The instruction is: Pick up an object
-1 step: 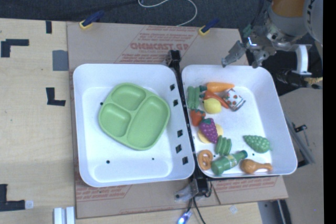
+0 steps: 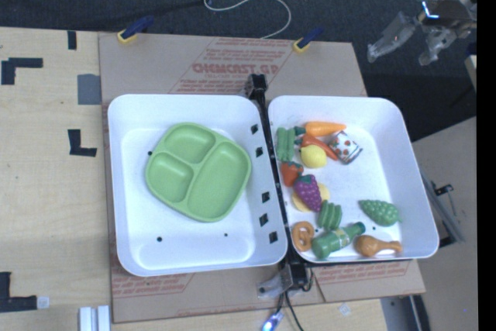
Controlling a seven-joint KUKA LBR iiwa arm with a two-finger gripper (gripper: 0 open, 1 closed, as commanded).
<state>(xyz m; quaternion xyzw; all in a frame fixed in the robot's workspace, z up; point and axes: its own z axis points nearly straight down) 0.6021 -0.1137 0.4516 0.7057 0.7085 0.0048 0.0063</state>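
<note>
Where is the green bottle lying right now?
The green bottle lies in the right bin, near its front edge, between the pretzel on its left and the chicken drumstick on its right.

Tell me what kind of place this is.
Likely a robotics lab test bench: two white bins clamped on cardboard, toy food piled in the right one, a green plate in the left, and a gripper above.

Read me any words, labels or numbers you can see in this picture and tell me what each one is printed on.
Red print, upside down, on the cardboard sheet under the two bins: too blurred to read with confidence.
Red print on the same cardboard below the right bin: too small to read.
Small red and white toy package in the right bin: no legible label.
</note>
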